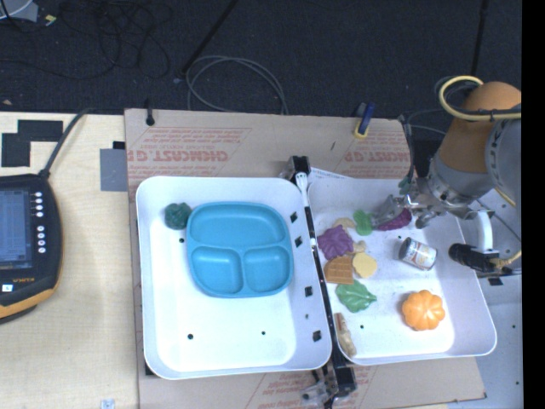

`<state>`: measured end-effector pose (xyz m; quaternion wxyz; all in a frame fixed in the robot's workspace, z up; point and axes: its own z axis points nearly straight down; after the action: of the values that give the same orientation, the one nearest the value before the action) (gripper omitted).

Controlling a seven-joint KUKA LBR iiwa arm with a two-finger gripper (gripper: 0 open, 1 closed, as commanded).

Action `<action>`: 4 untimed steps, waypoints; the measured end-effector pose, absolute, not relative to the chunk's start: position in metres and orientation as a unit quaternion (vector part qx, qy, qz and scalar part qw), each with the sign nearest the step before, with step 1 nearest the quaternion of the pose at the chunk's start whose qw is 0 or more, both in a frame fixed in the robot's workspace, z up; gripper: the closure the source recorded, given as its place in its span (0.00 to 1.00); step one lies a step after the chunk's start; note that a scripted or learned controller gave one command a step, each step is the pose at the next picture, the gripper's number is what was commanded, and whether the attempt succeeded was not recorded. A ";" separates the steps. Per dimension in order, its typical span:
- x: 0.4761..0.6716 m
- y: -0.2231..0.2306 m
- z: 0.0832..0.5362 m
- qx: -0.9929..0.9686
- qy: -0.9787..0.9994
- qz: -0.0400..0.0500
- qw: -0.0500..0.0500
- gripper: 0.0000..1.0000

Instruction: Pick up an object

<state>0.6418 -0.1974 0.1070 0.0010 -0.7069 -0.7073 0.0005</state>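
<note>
My gripper [398,209] hangs over the upper part of the right bin [473,331], the arm coming in from the right. A dark purple piece [393,222] lies right under the gripper tip, touching or just below it; I cannot tell if it is gripped. Close by are a small green piece [364,222], a purple grape bunch [335,242], a yellow piece [365,266], an orange-brown waffle piece [339,270], a green leaf [355,296], a small tin can [417,252] on its side and an orange pumpkin [423,309].
The left bin [162,331] holds a blue divided plate [238,250] and a dark green lump [177,216] at its upper left. A tan piece [345,336] lies against the right bin's lower left wall. A control pendant [21,237] lies on the bench at far left.
</note>
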 end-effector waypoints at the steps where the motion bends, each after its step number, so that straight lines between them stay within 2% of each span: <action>1: 0.643 -0.155 0.088 -0.707 -0.708 0.001 0.002 0.00; 2: 0.524 -0.139 0.087 -0.708 -0.706 0.003 0.005 0.00; 3: 0.595 -0.127 0.088 -0.706 -0.708 -0.001 -0.001 0.00; 4: 0.527 -0.134 0.087 -0.708 -0.706 0.002 0.004 0.00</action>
<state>0.5273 -0.1339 0.0870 0.0038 -0.7078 -0.7064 0.0021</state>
